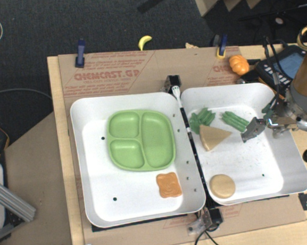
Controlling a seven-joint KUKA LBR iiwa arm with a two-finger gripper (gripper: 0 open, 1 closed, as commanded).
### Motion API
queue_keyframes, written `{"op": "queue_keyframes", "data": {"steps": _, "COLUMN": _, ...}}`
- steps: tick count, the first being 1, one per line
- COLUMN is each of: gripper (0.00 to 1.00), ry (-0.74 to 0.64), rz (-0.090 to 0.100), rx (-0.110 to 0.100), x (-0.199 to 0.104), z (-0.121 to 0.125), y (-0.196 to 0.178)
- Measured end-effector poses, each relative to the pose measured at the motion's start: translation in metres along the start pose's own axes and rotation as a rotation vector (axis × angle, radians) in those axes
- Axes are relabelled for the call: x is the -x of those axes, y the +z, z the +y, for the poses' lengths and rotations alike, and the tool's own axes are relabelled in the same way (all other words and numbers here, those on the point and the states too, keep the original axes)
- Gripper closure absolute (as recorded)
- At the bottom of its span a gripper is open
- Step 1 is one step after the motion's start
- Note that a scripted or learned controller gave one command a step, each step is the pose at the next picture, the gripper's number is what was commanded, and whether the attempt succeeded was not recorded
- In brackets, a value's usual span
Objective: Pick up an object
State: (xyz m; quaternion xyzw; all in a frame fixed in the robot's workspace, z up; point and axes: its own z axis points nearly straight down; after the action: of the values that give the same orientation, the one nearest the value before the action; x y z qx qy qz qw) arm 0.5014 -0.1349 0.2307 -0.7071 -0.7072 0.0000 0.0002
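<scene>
End effector [252, 129] low over the right shallow white bin [286, 179], dark fingers apparently spread and grasping nothing, just right of the tan wedge-shaped toy slice [214, 137] and just near of the green ridged toy bean pod [236, 120]. Best done by centring over one piece, dropping straight down, clenching only once straddling it, clear of the bin wall. Right bin also with a second green pod [201, 119] and a round tan biscuit-like disc [222, 186]. Left shallow white bin [89, 151] with a green divided plastic plate [141, 140] and an orange square waffle-like toy [168, 185].
</scene>
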Motion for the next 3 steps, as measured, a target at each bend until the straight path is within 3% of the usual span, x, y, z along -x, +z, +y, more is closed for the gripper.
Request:
{"op": "queue_keyframes", "data": {"steps": 1, "gripper": 0.0, "ry": 0.005, "rz": 0.001, "rx": -0.006, "x": 0.018, "z": -0.025, "y": 0.152}}
{"op": "queue_keyframes", "data": {"steps": 2, "gripper": 0.0, "ry": -0.006, "rz": 0.004, "rx": -0.002, "x": -0.042, "z": -0.022, "y": 0.134}}
{"op": "queue_keyframes", "data": {"steps": 3, "gripper": 1.0, "ry": 0.002, "rz": 0.0, "rx": 0.0, "x": -0.038, "z": -0.022, "y": 0.124}}
